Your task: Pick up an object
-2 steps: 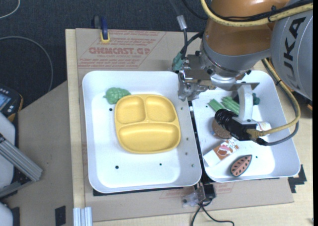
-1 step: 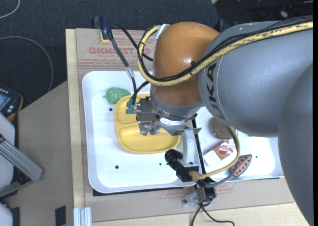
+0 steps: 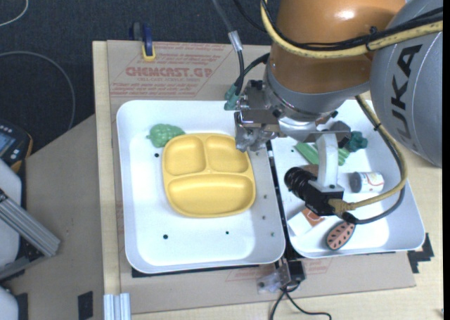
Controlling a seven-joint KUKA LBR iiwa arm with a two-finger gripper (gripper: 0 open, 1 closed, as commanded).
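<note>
Bins: we count two, left bin (image 3: 133, 192) and right bin (image 3: 401, 231).
Yellow trays: one (image 3: 207, 174), frame centre.
Green lumps: one (image 3: 165, 133), upper left of the tray.
Brushes: one (image 3: 339, 235), lower right.
Clamps: one (image 3: 147, 41), top.

My desk on a dark floor, lit from above.

Beyond my jaws, the dark speckled carpet (image 3: 105, 2) fills the far side, with a thin pale cable (image 3: 67, 83) looping across it. Under me lies a brown board (image 3: 176, 65) printed with red lettering, a blue-and-yellow clamp (image 3: 147, 41) gripping its far edge. The pale wooden desk (image 3: 70, 192) shows off to the left of my jaws, where a grey metal rail (image 3: 28, 231) lies at a slant. Light is even, with soft shadows.
</note>
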